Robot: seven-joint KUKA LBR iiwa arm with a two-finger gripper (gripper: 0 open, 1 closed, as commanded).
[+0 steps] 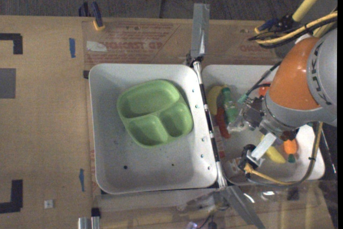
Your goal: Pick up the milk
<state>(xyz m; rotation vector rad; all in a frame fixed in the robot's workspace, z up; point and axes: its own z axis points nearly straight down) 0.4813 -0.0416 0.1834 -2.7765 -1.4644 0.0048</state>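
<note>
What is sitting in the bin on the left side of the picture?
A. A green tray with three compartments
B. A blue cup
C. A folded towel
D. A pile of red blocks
A: the left bin holds a green divided tray with three compartments, lying flat near its middle.

The milk (234, 124) is hard to make out. It seems to be the small pale, whitish item with a touch of green on its far side. It lies in the right bin (236, 68), close to that bin's left wall and about midway between its near and far edges. Its right side is hidden under the arm (300, 88), so its shape and pose cannot be told.
</note>
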